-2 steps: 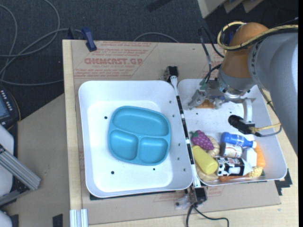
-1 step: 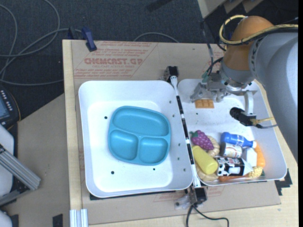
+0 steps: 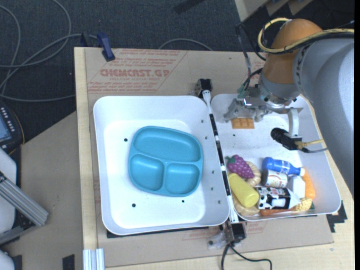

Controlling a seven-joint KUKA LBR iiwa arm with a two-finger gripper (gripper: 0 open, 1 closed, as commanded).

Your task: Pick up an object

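Two bins: a left white bin [image 3: 112, 151] holds a blue three-compartment plate [image 3: 165, 160]; a right white bin [image 3: 320, 167] holds the loose objects.
Arm: the grey KUKA arm [image 3: 332, 77] reaches in from the right, its orange band [image 3: 289, 49] above the wrist.
Gripper: the gripper [image 3: 247, 112] hangs over the far end of the right bin, just above a small orange cracker-like piece [image 3: 243, 123]; whether it is open, closed or clamped on anything cannot be told from this angle.
Objects to pick: toy items heaped at the near end of the right bin, touching one another: purple grapes [image 3: 239, 165], a yellow block [image 3: 245, 191], a blue-capped bottle [image 3: 279, 166], a black-and-white carton [image 3: 274, 197], an orange carrot-like piece [image 3: 309, 185].
Handling, judged: these look like light, stiff plastic toys, probably smooth and apt to slip; the orange piece lies apart and flat, so take it across its short edges; the yellow block offers broad parallel sides.
Risk, judged: crowded neighbours may block finger entry.
Writing: the board [image 3: 135, 72] under the bins reads "CHEMCAST", printed in red; item labels are too small to read.
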